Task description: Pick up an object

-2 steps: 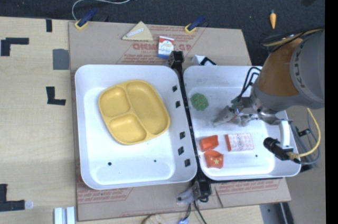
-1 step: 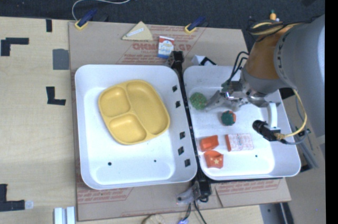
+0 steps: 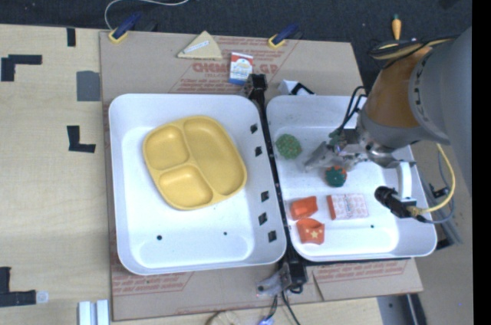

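Ball (image 3: 335, 177), small and teal, sits just at five o'clock of our gripper (image 3: 328, 155); we cannot tell how wide the gripper stands, so a short drop should reach it.

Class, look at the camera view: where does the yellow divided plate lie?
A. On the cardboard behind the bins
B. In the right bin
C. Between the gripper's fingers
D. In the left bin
D: the yellow plate rests flat on the floor of the left bin, apart from the small items in the right bin.
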